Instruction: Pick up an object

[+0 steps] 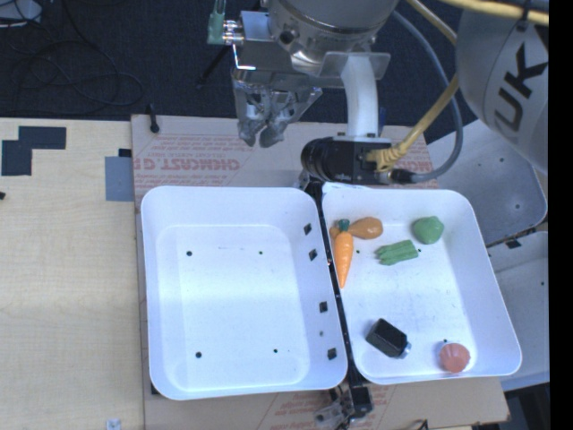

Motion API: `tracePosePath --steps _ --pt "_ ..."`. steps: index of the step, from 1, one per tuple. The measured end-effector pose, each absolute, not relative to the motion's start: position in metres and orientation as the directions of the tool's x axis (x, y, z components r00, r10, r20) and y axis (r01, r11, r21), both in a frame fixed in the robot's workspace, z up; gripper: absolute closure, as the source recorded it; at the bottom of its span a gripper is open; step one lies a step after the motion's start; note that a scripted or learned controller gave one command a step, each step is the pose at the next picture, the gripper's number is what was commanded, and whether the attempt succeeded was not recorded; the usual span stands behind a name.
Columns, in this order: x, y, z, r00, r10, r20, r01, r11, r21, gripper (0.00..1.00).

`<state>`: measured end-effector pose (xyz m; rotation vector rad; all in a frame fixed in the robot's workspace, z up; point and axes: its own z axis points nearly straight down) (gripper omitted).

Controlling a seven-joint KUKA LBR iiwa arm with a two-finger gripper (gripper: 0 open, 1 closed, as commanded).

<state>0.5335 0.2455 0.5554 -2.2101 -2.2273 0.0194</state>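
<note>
Two white bins are sitting side by side on the worktop (72,267), and the divider (324,267) where they meet is serving as the landmark here. Left of the divider, the left bin (161,330) is lying bare. Right of it, the right bin (501,330) is holding every candidate for the pick: a carrot (342,256) is lying just beside the divider, almost along it; an orange piece (366,228) is touching the carrot's top end; a green pod (396,253) and a rounder green lump (428,229) are resting farther right; a black block (388,338) is sitting toward the near end, with a pink ball (454,357) beyond it by the corner.

The hand (265,131) is hanging beyond the divider's far end, off to its left, above cardboard and not over either bin — well apart from all six things. Nothing is showing between its fingers; they are looking drawn close together, so I am reading it as clenched on nothing. Judging by this, the pick is not yet begun, and the loosely scattered objects are probably leaving room for a descent.
</note>
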Motion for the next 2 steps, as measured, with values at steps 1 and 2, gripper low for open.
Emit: tracePosePath --steps 1,2 --pt "0.5334 0.2465 0.5642 -0.012 1.000 -0.008 1.000 0.012 -0.016 1.00" --pt "0.5333 0.2474 0.5736 -0.016 1.000 -0.009 1.000 0.016 -0.019 1.00"
